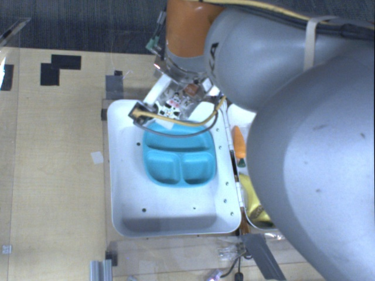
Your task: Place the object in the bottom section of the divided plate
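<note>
Gripper: positioned over the divided plate's far edge; finger state could not be told.
Progress: all 3 sections were seen bare; placement remained undone.

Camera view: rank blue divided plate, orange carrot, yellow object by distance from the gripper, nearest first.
1. blue divided plate, left bin, directly under the gripper.
2. orange carrot, right bin, just past the divider.
3. yellow object, right bin, lower down by the arm.
</note>
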Robot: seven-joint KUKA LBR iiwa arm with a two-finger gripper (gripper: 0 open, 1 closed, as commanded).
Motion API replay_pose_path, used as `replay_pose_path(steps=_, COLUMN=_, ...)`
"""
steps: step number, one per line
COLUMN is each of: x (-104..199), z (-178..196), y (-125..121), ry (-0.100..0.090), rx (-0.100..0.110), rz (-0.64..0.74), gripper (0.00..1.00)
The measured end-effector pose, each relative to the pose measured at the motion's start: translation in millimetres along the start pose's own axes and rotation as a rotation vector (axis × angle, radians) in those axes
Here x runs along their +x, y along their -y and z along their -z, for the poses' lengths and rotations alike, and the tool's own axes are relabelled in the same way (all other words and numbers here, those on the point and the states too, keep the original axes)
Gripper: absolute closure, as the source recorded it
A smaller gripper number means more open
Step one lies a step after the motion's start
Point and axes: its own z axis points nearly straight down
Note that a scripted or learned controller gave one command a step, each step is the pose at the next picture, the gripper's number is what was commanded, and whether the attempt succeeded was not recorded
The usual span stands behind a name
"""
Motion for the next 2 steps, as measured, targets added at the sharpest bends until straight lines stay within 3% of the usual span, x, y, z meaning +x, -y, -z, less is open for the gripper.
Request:
replay_pose_path(steps=1, x=25.5, z=53.5, y=-3.1, ry=-0.006, rx=-0.002, rz=-0.293, gripper=1.00)
replay_pose_path(steps=2, x=25.5, z=53.7, y=-2.9, ry=-0.006, rx=-0.002, rz=-0.293, gripper=0.00)
